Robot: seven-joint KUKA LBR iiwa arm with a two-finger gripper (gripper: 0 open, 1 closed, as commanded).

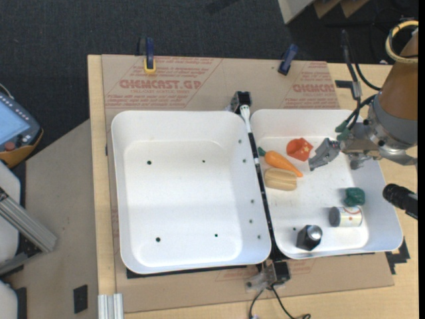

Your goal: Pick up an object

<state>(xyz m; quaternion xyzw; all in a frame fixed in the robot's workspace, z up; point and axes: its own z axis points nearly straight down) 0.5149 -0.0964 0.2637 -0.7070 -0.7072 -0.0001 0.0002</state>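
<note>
Hand (321, 157) beside red pepper (299, 148) in right bin (385, 234); grip state unclear

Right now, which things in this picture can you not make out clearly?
- Grey arm, camera view: its upper part is cut off by the right edge.
- Small white cylinder in the right white bin: its markings are too small to read.
- Dark round object: too small to identify.

Lighting even and bright from overhead. White bins (179, 191) near overexposed, with soft shadows along their walls. Focus slightly soft throughout; surrounding dark floor (60, 18) underexposed.
</note>
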